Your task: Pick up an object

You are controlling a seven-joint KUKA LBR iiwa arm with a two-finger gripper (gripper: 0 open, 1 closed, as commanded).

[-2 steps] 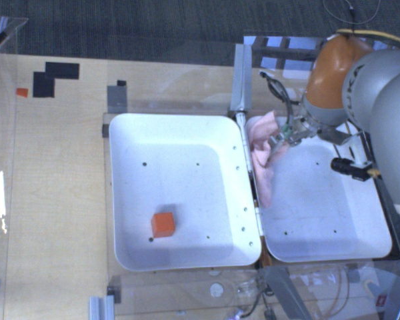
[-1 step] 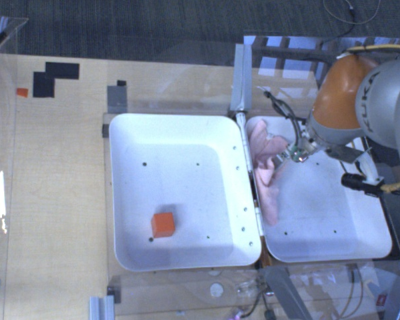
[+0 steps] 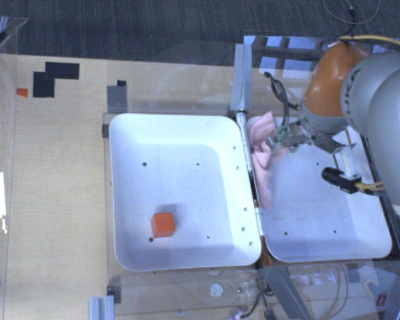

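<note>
Two white bins sit side by side on the wooden bench. The left bin [image 3: 187, 139] holds one small orange block [image 3: 163, 225], lying on the floor near the front-left corner, apart from the walls. It looks roughly cubic, so it has no clear long axis; its faces sit slightly turned against the bin's edges.

The right bin [image 3: 333, 235] holds a pink cloth [image 3: 261, 153], bunched against the bin's left wall. The cloth runs lengthwise along that wall, from the far-left corner toward the front, and its far end is piled higher and touches the divider.

The arm [image 3: 377, 105] reaches in from the right, and its gripper [image 3: 281, 137] is low at the cloth's far end, just beside or touching the folds. Whether the jaws are spread or closed I cannot tell.
</note>
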